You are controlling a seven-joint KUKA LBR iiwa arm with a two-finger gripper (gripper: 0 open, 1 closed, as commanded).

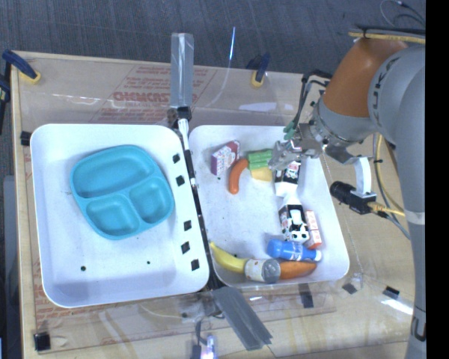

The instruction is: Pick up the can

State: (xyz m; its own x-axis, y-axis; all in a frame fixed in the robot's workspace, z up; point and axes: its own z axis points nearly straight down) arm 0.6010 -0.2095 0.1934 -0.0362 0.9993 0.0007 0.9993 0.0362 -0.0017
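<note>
A small can (224, 158) with a pink and white label lies on its side in the upper left of the right bin (232, 223). My gripper (285, 163) hangs low over the upper right part of that bin, well to the right of the can and apart from it. Between them lie a green item (259, 157), a yellow item (262, 174) and an orange sausage-shaped piece (237, 176). The gripper's tip sits right beside the green and yellow items.
The left bin (52, 223) holds a blue divided plate (122, 190). In the right bin's lower part lie a black-and-white carton (293, 224), a blue bottle (290, 250), a banana (227, 259) and an orange carrot (293, 269). A clear upright post (182, 69) stands behind the bins.
</note>
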